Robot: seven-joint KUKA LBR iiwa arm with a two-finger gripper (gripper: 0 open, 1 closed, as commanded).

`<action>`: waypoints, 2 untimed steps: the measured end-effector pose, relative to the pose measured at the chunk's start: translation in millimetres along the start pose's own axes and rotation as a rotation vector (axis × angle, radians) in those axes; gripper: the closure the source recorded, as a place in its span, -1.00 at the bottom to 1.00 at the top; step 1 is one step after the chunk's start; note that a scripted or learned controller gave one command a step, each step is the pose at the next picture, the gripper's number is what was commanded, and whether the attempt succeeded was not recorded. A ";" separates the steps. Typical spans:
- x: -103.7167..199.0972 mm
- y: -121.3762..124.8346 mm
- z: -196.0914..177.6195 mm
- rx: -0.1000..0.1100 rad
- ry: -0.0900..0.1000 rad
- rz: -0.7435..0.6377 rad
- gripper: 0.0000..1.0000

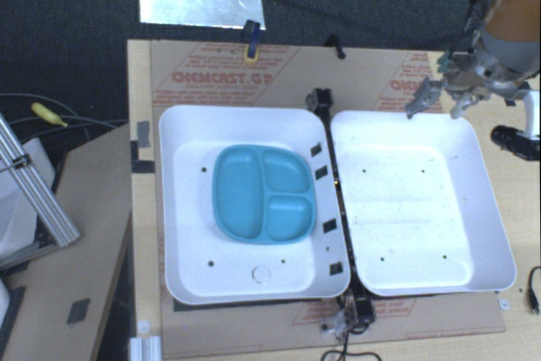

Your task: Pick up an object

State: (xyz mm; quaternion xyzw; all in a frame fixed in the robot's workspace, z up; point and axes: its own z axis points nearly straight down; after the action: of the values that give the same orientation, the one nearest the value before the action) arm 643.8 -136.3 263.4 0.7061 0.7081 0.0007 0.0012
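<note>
Front edge of bench: a small clamp or connector [355, 313] with wires sits at the seam where the two bins meet, seemingly to keep them pinned together.
Left bin [182, 182]: a shallow white tray holding the one loose thing, a blue divided plate [262, 194]; it lies flat near the middle with its three hollows facing up.
Task's thing: the blue plate is the only candidate to pick up, and it sits in the bin away from the arm.
Right bin [473, 207]: white floor with faint specks and a few small dark dots, likely fixing holes.
Seam between bins: a row of black clips [325, 182] runs along the shared wall.
Board under bins: brown printed cardboard [220, 72], probably there to protect the bench.
Gripper [440, 100]: hangs over the far right corner of the right bin, fingers spread apart and grasping nothing, well apart from the plate.
Judgement: the grasp is not yet started; the arm must cross to the left bin.
</note>
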 end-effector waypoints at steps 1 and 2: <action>-4.9 -62.5 56.5 0.010 0.002 0.004 -1.00; -25.1 -87.8 163.6 0.011 0.002 0.005 -1.00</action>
State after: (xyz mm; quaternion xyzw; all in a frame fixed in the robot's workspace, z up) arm 556.5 -161.9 99.5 0.7077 0.7065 -0.0024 -0.0033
